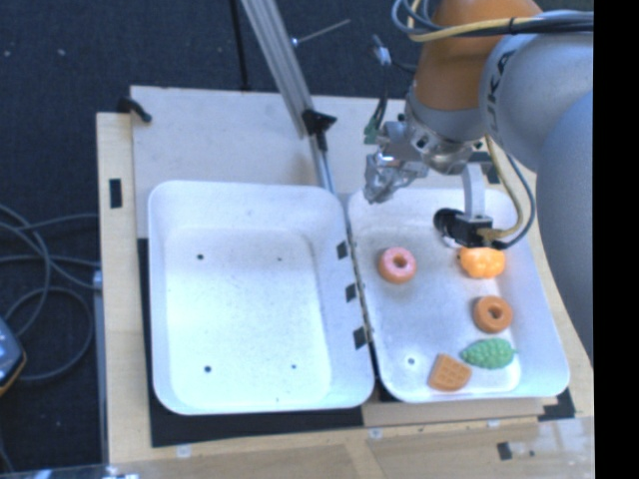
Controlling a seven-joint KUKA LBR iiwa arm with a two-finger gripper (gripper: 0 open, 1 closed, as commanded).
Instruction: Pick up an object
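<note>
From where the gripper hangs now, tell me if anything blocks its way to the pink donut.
Nothing visible does. The gripper hangs over the right bin's top left corner, and bare bin floor lies between it and the pink donut.

Light falls bright from overhead, washing out both white bins below my pincer. My picture is soft and grainy; the floor left of me lies dark.

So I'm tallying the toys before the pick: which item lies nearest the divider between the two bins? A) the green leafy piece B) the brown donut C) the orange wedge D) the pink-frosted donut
D: the pink-frosted donut sits on the right bin's left side, closest to the divider, while the brown donut, green leafy piece and orange wedge lie further right.
</note>
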